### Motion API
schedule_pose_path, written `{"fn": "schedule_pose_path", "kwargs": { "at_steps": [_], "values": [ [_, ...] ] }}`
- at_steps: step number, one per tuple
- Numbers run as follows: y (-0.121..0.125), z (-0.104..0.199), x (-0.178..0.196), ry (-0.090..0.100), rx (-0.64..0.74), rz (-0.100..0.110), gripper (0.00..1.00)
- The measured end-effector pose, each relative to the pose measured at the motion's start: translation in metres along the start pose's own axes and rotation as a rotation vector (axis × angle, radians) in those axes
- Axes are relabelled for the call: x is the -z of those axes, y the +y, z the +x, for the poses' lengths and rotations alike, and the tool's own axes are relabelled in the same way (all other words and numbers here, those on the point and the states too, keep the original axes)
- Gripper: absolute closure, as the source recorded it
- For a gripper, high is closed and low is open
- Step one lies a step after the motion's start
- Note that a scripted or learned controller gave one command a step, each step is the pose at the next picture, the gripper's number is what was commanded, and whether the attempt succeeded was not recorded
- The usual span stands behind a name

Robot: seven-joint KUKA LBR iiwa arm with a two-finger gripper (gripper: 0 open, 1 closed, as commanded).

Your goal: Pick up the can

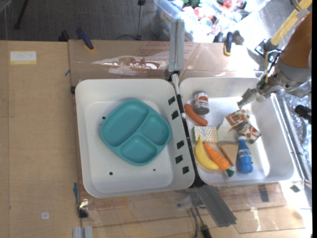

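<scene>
Nearest the camera, at the front edge of the right bin (285, 172): a yellow banana (203, 155), an orange carrot (218, 157) lying touching it, and a blue bottle (243, 155) with a white cap, upright or nearly so, just beside a slice of toast (230, 148).

Further back in the same bin: a small patterned card or packet (206, 133) near the left edge, just behind the banana; a red sausage (195, 114) slanting along the left edge; two small red-and-white cartons (242, 125) side by side toward the middle.

Task's thing, the can (201, 102): standing in the back left corner of the right bin, red-and-white label, top tilted toward the camera, just behind the sausage and touching or almost touching it. Well apart from the hand.

Hand (246, 100): hanging over the back right part of the right bin, behind the cartons, reaching in from the right on the grey arm (292, 68) with its orange band. Fingers too blurred and small to read; cannot tell whether spread or pressed together. Nothing seen between them.

Left bin (84, 133): holding a teal divided plate (135, 131) with three compartments, set at a slant near the middle.

Both bins side by side on the desk (34, 133).
</scene>
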State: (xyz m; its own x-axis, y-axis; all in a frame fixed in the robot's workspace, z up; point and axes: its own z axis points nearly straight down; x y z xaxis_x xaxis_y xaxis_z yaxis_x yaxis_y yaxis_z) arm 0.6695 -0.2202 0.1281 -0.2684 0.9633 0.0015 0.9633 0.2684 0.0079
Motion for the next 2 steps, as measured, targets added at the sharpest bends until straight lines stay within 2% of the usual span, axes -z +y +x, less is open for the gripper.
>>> {"fn": "schedule_pose_path", "kwargs": {
  "at_steps": [1, 2],
  "values": [
    [0.024, 0.111, -0.038, -0.004, -0.038, 0.002, 0.0],
    [-0.035, 0.023, 0.106, -0.007, 0.295, 0.001, 0.0]
  ]
}}
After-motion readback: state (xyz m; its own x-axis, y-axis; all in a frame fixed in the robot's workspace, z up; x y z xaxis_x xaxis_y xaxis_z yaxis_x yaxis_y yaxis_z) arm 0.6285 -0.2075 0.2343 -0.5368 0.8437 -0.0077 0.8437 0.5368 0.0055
